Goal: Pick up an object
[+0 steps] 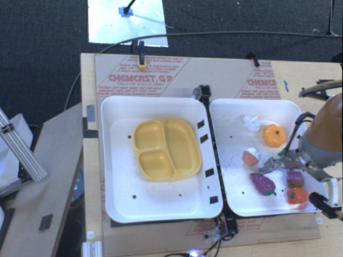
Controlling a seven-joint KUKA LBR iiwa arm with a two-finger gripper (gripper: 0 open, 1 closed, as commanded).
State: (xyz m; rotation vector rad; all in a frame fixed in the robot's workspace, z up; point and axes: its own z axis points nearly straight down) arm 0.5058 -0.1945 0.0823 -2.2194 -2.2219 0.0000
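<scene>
Two bins, and the tool [269,166] hangs low by the purple toy [262,183], can't tell its state; needs to line up next.

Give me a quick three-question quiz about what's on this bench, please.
1. True or false: the yellow tray lies in the right bin.
2. Which toy lies nearest the claw? A) orange pumpkin B) purple toy C) white toy
3. Fill in: the tray has ___ compartments.

Key: 1 false, it lies in the left bin; 2 B; 3 three.
</scene>
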